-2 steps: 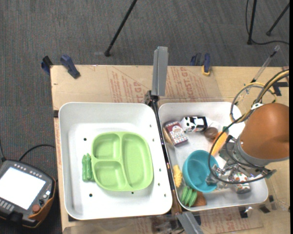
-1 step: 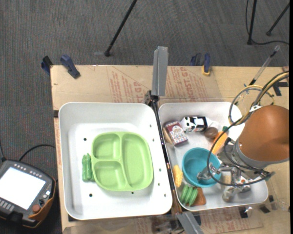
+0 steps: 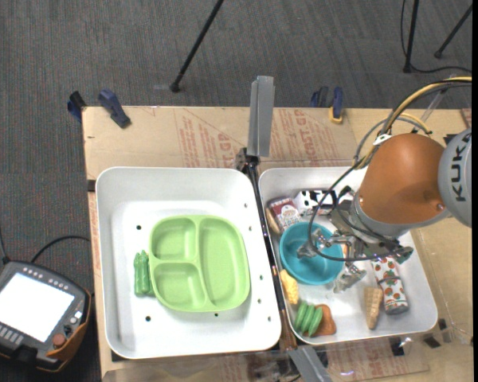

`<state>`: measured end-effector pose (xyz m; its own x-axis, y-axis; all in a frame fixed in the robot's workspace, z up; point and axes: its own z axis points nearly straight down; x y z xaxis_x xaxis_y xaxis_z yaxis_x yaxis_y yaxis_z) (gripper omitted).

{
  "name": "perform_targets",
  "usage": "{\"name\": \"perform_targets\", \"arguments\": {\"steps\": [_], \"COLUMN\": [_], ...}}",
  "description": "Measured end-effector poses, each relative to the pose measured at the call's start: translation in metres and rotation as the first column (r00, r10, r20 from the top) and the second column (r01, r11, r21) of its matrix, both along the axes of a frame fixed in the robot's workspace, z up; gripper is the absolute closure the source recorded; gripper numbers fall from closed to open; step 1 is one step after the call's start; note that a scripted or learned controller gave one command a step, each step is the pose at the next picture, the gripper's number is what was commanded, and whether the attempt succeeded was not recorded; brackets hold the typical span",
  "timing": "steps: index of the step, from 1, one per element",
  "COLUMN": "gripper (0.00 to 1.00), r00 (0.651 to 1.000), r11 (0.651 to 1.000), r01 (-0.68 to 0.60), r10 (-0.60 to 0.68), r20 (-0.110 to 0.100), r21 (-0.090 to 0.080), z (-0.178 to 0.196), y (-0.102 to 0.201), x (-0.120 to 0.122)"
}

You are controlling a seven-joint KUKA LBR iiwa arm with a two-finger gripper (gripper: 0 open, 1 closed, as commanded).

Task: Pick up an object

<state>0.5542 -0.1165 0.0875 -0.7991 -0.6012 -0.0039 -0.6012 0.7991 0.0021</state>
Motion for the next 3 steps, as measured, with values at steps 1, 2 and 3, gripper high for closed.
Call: {"name": "perform_targets", "arguments": {"steps": [1,2,3], "gripper": [0.0,0.0,0.0], "r00": [0.999,0.999,0.998], "r11": [0.999,0.999,0.998], "r01": [-0.04,-0.034,-0.061], "r10": [0.04,0.034,0.061], "r20": [-0.004,-0.003,-0.004], "r21": [0.0,0.0,-0.003], "z": [-0.001,-0.001,-0.001], "y": [0.037,0.038,-0.027], "x": [-0.007,-0.014,-0.041]}}
